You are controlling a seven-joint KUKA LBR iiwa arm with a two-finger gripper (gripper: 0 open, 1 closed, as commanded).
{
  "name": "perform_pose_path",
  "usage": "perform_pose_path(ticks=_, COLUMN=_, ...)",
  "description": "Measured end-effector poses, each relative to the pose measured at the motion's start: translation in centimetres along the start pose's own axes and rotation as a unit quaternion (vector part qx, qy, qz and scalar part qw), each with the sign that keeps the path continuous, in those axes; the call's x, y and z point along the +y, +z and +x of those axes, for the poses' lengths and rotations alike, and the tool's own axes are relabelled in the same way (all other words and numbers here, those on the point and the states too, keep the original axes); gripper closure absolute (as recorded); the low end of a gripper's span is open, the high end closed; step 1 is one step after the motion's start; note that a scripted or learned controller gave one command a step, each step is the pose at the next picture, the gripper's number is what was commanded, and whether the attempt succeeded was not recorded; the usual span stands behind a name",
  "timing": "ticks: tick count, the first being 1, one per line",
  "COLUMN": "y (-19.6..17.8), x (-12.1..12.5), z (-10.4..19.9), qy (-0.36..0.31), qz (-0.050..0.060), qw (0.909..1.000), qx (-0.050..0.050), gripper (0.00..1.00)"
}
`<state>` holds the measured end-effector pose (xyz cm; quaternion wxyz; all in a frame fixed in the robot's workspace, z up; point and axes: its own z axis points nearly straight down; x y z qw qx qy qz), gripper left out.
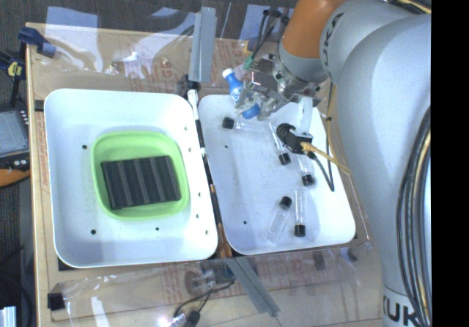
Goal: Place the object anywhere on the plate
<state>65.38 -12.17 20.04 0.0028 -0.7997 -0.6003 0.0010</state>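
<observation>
Over the right bin: the gripper hangs at the bin's far left corner, below the arm's orange band.
Jaw state: cannot be told from this slant (the wrist body and cabling crowd the tips).
Candidate object: a small blue-and-white piece sits right at the gripper, at the far rim of the right bin; whether it is pinched or merely beside the tips is unclear.
Other contents: several clear vials with black caps lie scattered over the near half of the right bin, well apart from the gripper, their long axes running roughly far-to-near.
Plate: a green plate with a dark ribbed insert rests in the middle of the left bin.
Deciding relation: the plate lies to the left of and nearer the camera than the gripper, across the divider between the two bins (so the carry runs leftward over both rims).
Judgement: the pick looks unconfirmed, and nothing from the right bin lies on the plate yet.
Risk: a loose hold could drop the piece at the divider.
</observation>
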Motion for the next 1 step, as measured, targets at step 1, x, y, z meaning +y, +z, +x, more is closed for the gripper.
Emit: perform_pose_path(ticks=1, y=-0.01, x=0.0, z=-0.01, qy=0.0, qz=0.0, qw=1.0, qx=0.0, gripper=0.0)
